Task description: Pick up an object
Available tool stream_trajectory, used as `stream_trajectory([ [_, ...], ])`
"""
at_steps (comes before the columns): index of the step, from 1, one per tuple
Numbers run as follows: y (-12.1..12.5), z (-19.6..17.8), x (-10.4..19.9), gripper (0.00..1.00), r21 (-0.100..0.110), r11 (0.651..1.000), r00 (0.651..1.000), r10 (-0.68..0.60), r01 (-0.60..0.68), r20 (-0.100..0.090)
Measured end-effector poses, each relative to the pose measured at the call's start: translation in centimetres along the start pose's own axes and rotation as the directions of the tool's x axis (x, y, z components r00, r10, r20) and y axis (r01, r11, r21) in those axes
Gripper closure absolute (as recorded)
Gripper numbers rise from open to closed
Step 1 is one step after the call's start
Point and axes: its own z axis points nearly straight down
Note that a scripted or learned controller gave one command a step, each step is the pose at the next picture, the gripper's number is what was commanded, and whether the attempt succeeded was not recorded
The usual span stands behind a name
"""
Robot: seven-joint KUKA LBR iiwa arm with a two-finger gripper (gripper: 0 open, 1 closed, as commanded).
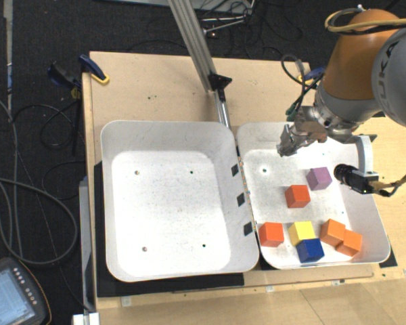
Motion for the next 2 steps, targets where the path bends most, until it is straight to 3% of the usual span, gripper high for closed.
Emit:
stream_trajectory([
  [2, 0.7, 1.2, 11.7, 1.0, 0.004, 1.0, 1.0, 0.0, 0.0, 0.0],
])
